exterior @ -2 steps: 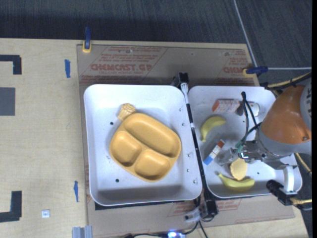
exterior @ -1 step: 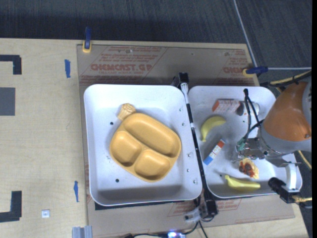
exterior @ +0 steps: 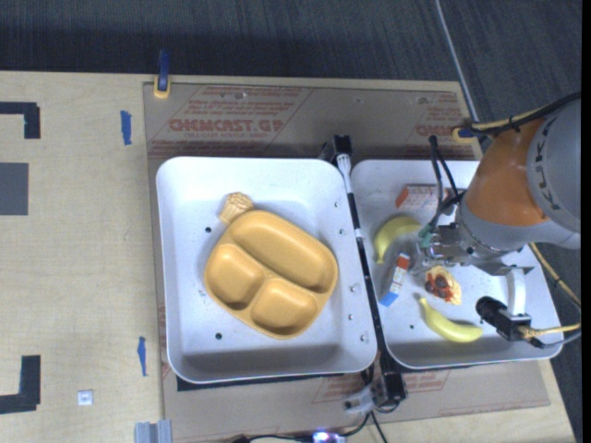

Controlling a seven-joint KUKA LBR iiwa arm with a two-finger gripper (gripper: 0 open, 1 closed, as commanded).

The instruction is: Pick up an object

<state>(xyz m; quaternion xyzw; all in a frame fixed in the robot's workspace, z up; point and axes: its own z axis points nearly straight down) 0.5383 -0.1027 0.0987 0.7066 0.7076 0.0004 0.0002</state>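
My gripper (exterior: 432, 245) hangs low over the right bin (exterior: 406, 344), at the end of the grey arm with the orange band (exterior: 503, 187). It is just right of a yellow banana (exterior: 395, 233) and just above a small red and orange thing (exterior: 441, 285). A second banana (exterior: 450, 325) lies near the bin's front. A small orange and blue stick (exterior: 396, 279) lies left of the red thing. A white and orange box (exterior: 417, 195) rests at the back of the bin. I see nothing clearly held.
The left bin (exterior: 185, 340) holds a large yellow divided plate (exterior: 268, 270) with a small tan thing (exterior: 235, 206) at its back left corner. A black clip (exterior: 343, 146) sits on the rim between the bins. Cardboard and a wooden bench surround both bins.
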